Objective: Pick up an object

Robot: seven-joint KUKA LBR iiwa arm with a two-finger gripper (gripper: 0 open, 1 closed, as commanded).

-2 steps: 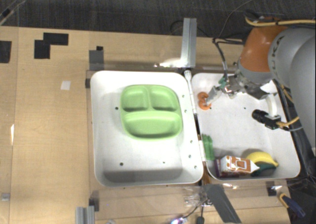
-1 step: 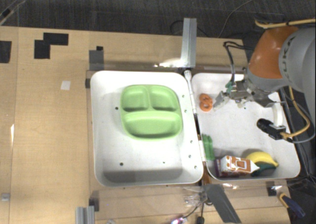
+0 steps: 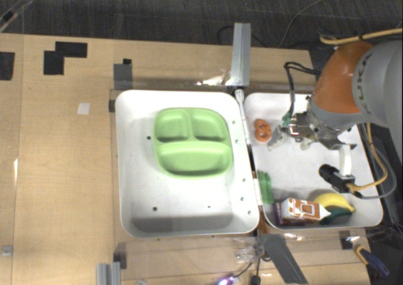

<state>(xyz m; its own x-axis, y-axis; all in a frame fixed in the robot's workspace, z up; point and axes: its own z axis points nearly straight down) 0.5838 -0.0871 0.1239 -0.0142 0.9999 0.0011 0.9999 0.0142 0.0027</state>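
Your gripper [image 3: 291,136] hangs low in the right white bin [image 3: 371,214], jaws apart and holding nothing, just beside the small orange round object [image 3: 262,129]; the pick is not yet made.

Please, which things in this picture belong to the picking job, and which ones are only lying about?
For the job:
- pincer
- orange toy, next to the pincer
- banana
- brown carton
- green piece
- right bin

Lying about:
- green divided plate
- left bin
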